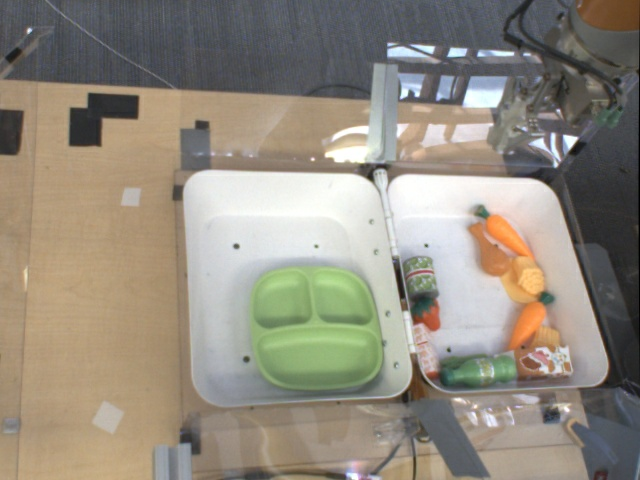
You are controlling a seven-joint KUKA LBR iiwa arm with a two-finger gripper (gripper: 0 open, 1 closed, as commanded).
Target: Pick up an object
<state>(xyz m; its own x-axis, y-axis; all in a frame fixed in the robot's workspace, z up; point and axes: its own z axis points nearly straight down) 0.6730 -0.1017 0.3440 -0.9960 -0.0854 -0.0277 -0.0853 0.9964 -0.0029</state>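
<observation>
My gripper (532, 118) hangs above the far edge of the right bin (455, 223), at the top right of the camera view, with nothing seen between its fingers. In the right bin lie an orange carrot (502, 231), a peach-coloured piece (492, 259), a yellow corn piece (525, 283) and a second carrot (528, 321) along the right side. A green bottle (480, 370) and a small carton (547, 361) lie at the front wall. A small can (420, 276) and a red strawberry (428, 315) lie by the left wall.
The left bin (215, 268) holds a green divided plate (315, 328). A metal divider post (384, 113) stands behind the seam between the bins. Wooden bench surface (90, 298) spreads to the left.
</observation>
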